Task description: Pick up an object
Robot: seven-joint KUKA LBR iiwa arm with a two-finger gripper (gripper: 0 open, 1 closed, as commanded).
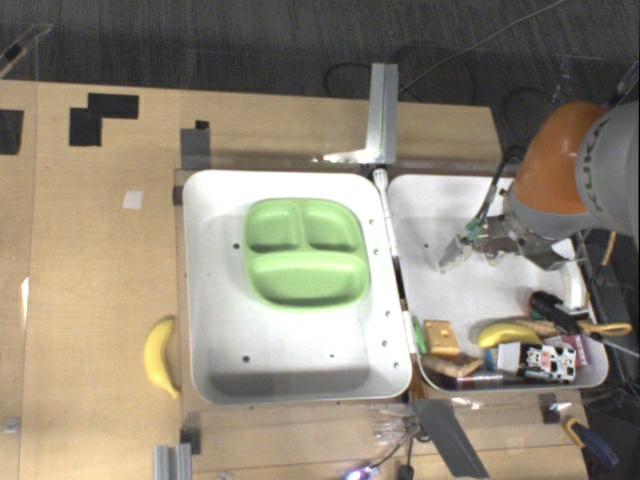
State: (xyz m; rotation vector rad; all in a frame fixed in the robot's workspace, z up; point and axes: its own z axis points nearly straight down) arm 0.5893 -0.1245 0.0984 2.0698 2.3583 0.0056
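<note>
hand [468, 248] spread, empty, over the right bin [430, 203] — banana [508, 334] inside; green tray [304, 250] in the left bin [210, 298].

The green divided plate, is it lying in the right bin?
No, the green divided plate lies in the left bin, while the right bin holds a banana and other small items.

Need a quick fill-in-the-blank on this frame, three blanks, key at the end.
1. The green divided tray lies in the ____ bin.
2. One banana lies in the right bin; the other banana lies on the ____, outside the bins.
3. The claw hangs over the ____ bin.

Missing words: left; bench; right
</note>
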